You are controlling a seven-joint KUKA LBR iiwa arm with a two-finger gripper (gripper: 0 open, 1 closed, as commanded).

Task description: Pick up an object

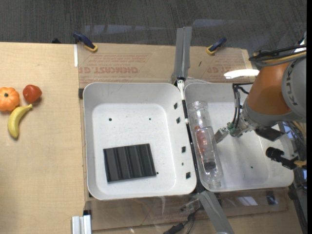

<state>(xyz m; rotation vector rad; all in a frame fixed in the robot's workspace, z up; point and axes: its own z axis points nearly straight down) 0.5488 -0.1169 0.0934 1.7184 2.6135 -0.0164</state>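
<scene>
Fruit on bench, far left: orange (8, 99), red apple (32, 93), banana (17, 121). Left bin (92, 130): black ribbed tray (129, 162), lying flat. Right bin (265, 177): clear plastic bottle (204, 143) lying along its left wall. Gripper (222, 134) just beside the bottle; finger spread cannot be told.

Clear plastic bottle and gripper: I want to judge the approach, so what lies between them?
In the camera view, only bare white bin floor separates the clear plastic bottle from the gripper.
</scene>
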